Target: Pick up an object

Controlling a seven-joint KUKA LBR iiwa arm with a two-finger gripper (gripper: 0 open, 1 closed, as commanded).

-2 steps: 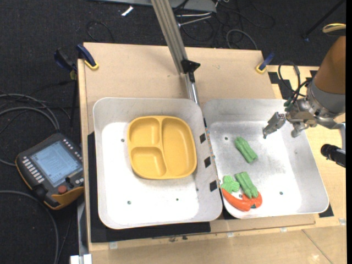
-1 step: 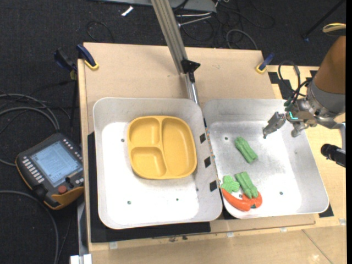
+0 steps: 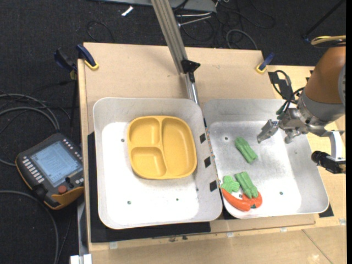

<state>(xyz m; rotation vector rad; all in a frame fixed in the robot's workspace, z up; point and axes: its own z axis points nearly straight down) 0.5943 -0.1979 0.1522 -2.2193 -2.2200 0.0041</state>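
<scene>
Green toy vegetable (image 3: 246, 149) lies loose mid right bin (image 3: 308, 199); the gripper (image 3: 280, 132), fingers spread and holding nothing, hovers just beside it. An orange-and-green toy (image 3: 242, 192) sits near the front rim; a yellow divided plate (image 3: 162, 147) fills the left bin (image 3: 110, 202).

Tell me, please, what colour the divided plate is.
The plate is yellow, seen in the camera view.

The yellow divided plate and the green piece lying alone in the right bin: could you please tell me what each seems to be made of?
The yellow divided plate looks like moulded plastic, smooth with a soft sheen: uniform colour, rounded rims. The green piece seems plastic or rubber, matte and faintly ridged, probably a toy vegetable; it is too small to settle.
</scene>
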